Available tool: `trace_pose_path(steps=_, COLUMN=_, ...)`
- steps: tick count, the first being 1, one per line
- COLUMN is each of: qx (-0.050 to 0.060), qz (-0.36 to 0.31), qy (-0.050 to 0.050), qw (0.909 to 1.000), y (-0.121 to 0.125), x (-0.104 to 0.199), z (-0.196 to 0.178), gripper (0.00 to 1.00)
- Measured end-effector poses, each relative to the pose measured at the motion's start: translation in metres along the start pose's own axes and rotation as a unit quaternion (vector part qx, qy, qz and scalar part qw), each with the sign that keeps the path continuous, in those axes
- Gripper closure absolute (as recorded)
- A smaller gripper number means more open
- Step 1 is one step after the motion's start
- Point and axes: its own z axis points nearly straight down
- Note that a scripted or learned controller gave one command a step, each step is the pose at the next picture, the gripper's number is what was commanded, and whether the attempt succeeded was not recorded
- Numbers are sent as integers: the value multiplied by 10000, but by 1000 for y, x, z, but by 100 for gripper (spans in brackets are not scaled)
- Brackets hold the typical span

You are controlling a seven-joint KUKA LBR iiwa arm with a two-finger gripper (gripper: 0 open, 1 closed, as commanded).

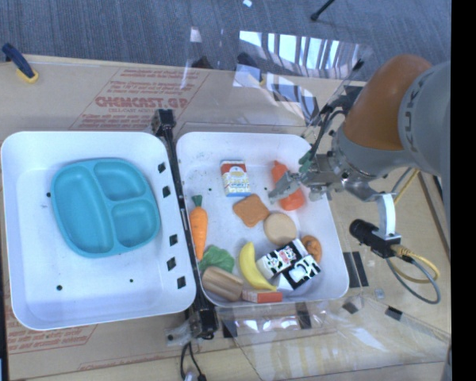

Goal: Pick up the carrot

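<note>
Grey metal fingers of our gripper [289,186] hang low over the right bin [317,145], near its far right side, and we cannot tell whether they stand apart or together, since they blur into the red and orange toys beneath them. From that gripper, the carrot [198,225] lies well apart, toward the bin's left wall and a little nearer the camera, hugging the divider beside the left bin [16,213]. Its long axis runs roughly along that wall, green top toward the far end. We judge the coming move turns on crossing the bin leftward and turning the fingers across that axis. Counting outward from the carrot: one carrot, one banana [252,267], one small carton [236,178], one black-and-white box [292,264], one blue divided tray [103,205], two bins.
</note>
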Motion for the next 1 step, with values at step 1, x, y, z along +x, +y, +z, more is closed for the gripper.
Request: trace_pose_path(steps=1, qx=-10, qz=273, qy=0, qw=9996, y=-5, x=43, z=121, gripper=0)
